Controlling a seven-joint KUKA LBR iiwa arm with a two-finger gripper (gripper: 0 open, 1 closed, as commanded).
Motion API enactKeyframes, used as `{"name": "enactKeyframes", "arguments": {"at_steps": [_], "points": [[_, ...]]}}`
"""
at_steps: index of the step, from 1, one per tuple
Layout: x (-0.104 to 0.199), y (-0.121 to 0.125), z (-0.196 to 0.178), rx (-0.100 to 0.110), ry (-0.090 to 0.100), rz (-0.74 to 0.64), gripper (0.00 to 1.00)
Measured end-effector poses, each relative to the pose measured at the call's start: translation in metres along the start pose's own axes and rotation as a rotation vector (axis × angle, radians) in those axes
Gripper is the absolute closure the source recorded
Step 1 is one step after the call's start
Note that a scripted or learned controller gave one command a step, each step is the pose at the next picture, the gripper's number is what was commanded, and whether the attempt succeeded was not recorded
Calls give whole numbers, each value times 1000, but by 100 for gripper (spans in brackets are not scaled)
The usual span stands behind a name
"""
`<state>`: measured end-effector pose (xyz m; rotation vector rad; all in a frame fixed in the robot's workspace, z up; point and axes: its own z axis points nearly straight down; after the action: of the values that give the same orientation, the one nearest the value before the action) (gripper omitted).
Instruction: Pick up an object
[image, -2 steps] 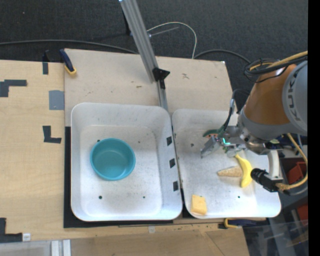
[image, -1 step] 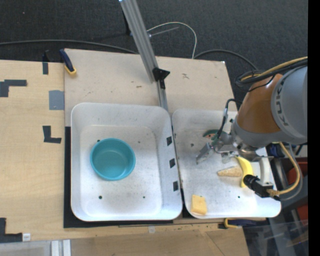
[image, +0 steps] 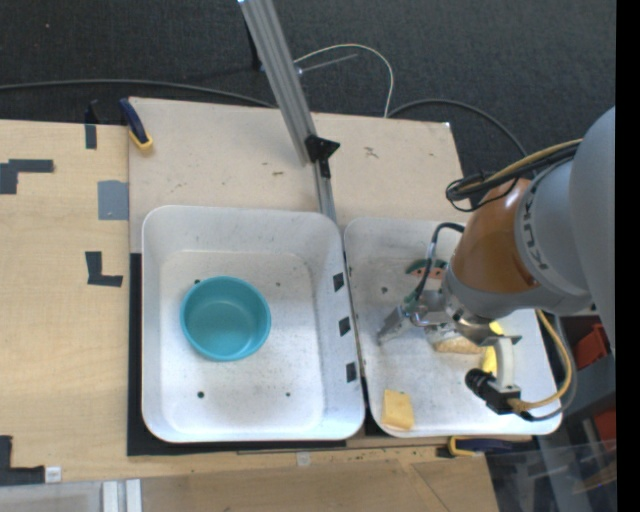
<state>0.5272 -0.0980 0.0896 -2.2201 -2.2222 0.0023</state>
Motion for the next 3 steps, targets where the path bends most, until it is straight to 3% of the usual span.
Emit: {"name": "enactKeyframes", "arguments": {"at_steps": [1,2,3], "points": [[0,0,0,0,1,0,0],[1,0,-10,2,2,0,100],[4,8,-69,-5,0,-1,100]]}}
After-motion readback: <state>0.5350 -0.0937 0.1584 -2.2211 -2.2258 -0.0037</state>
